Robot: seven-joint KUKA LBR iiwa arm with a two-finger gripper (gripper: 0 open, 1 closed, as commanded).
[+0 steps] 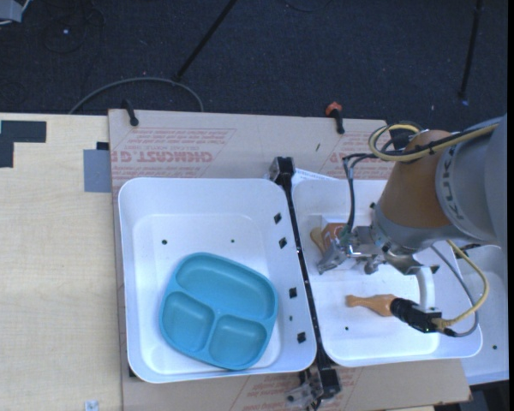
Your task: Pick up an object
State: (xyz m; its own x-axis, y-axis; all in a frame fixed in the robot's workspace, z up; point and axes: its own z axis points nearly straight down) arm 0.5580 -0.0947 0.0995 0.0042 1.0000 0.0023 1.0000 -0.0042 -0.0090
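Camera view, findings. My gripper is low in the right bin, near that bin's left wall and toward its far end. Its opening cannot be judged from this angle, and I cannot tell whether it has hold of anything.

Just beside the gripper, on its far side, lies a small brown piece; whether tool and piece touch cannot be told. A tan piece lies on the bin floor nearer the camera, apart from the gripper. The left bin carries a blue plate, well apart, beyond the walls between the bins.

Risks, given as judgement:

1. The brown piece appears to sit off the tool's centre line. A closure here may catch only its edge, or nothing, and the piece would slip out on the lift.
2. The piece is close to the left wall. A push from the tool could drive it against that wall, where there is little room to get round it.
3. The tool itself is near the wall and could scrape it or shift the bin.
4. My arm hides much of the bin's right part, so a failed grasp may go unnoticed until the tool rises clear.

Recommend confirming the hold before the pick is counted as done
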